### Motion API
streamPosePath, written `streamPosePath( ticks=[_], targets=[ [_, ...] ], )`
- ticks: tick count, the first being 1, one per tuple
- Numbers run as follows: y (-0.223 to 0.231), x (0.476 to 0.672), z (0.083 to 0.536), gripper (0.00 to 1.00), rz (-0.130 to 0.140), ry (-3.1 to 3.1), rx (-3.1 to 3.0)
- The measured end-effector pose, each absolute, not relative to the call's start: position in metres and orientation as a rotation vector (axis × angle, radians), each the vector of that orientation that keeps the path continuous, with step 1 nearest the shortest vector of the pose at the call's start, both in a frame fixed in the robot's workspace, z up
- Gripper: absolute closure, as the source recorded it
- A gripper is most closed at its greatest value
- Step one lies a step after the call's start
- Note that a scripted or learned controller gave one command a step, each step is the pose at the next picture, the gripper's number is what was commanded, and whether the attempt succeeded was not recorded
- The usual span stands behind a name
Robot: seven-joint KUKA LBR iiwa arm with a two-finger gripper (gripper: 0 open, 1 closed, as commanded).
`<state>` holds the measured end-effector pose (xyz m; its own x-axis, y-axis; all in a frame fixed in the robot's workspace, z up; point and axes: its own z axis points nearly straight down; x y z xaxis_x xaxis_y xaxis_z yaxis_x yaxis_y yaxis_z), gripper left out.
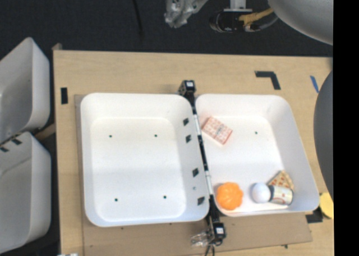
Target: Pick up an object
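Above the bench, at about twelve o'clock in the camera view, the gripper (180, 9) hangs over the dark floor beyond the wooden board's far edge, well apart from both bins. Whether it is spread or pressed together cannot be told at this angle, and nothing shows between its tips. On the board (67, 69) the two shallow white bins sit side by side, touching along a clipped seam. Within the right bin (291, 131), a small pink patterned packet (216, 130) lies toward ten o'clock, close to the seam. Along the near wall, from seven o'clock toward five, sit an orange ball (229, 195), then a white ball (259, 192) just beside a small tipped cup (281, 195), with a tan patterned triangular piece (281, 181) touching the cup's far side. At the left bin (134, 159), only its white floor with a few dark dots is visible.
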<state>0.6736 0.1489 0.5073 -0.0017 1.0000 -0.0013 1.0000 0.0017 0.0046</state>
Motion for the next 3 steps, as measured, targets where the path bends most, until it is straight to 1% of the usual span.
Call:
streamPosePath(
  ticks=[1,2,3],
  targets=[
    [0.215,0.69,0.507,1.0,0.006,2.224,2.214],
    [0.202,0.688,0.294,1.0,-0.023,2.225,2.226],
    [0.139,0.643,0.381,1.0,0.003,2.216,2.223]
  ],
)
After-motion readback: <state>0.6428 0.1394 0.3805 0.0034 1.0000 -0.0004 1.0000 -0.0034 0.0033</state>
